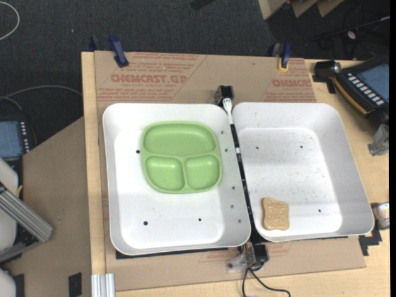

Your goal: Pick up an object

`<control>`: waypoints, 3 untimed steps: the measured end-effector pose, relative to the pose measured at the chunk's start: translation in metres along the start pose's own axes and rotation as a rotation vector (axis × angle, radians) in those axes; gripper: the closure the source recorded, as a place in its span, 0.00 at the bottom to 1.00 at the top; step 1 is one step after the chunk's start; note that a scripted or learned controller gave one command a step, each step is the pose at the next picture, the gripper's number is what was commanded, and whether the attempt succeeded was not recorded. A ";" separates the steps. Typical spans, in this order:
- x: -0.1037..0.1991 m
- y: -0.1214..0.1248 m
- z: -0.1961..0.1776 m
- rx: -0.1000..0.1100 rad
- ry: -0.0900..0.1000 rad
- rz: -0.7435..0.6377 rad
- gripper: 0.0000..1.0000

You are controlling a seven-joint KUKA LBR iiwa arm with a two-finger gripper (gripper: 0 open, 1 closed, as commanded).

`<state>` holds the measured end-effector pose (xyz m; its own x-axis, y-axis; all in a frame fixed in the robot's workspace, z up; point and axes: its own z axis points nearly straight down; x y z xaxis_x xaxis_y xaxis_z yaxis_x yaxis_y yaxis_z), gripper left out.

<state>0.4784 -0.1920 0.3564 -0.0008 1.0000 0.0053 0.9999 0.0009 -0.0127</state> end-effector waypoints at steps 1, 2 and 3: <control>-0.030 0.024 -0.153 -0.032 -0.015 0.001 1.00; -0.013 -0.001 -0.020 0.000 0.000 0.002 1.00; 0.003 0.027 -0.189 -0.035 -0.014 -0.003 1.00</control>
<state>0.5081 -0.1899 0.5455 -0.0039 1.0000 -0.0084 0.9997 0.0041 0.0222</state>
